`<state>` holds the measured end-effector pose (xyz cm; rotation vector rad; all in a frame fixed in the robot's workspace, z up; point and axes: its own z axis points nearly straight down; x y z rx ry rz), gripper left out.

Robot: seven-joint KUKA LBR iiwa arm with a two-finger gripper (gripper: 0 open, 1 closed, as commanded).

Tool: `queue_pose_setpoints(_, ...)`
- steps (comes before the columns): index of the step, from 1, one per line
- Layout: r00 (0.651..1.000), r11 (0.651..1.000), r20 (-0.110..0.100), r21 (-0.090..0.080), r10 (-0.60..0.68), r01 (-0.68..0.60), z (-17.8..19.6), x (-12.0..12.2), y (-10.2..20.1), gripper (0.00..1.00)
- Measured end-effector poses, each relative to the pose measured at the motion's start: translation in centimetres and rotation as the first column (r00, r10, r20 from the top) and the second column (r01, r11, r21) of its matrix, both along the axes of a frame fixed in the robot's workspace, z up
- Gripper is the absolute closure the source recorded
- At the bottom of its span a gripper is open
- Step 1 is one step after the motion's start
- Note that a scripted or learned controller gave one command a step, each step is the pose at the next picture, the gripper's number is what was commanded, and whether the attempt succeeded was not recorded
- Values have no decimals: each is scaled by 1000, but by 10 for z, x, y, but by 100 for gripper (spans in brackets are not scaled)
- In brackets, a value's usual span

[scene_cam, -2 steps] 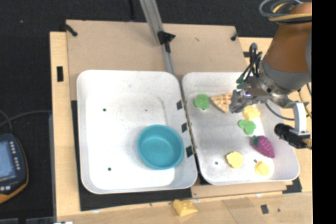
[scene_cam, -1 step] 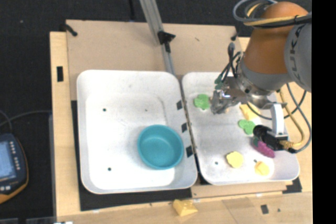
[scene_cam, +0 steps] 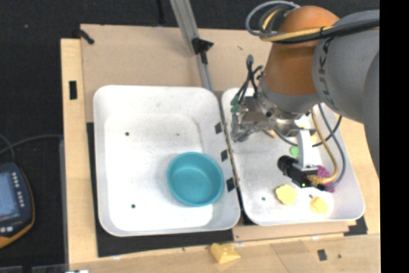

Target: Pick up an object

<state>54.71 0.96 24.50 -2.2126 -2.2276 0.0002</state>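
gripper [scene_cam: 241,126] low in right bin [scene_cam: 255,211], near its left wall | grip state cannot be told | yellow pieces [scene_cam: 286,194] lie near front | aim should be set right over one piece

You will find no writing, label, brand, number or sign that can be read anywhere here. The small handheld device with a grey screen and orange edge [scene_cam: 11,201] at the left border shows a lit display, but whatever stands on it is too small and blurred for you to make out.
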Motion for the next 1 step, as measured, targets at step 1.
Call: queue_pose_setpoints(1, 1000, 1000, 3, 0, 1, -1, 5, 7, 44, 100)
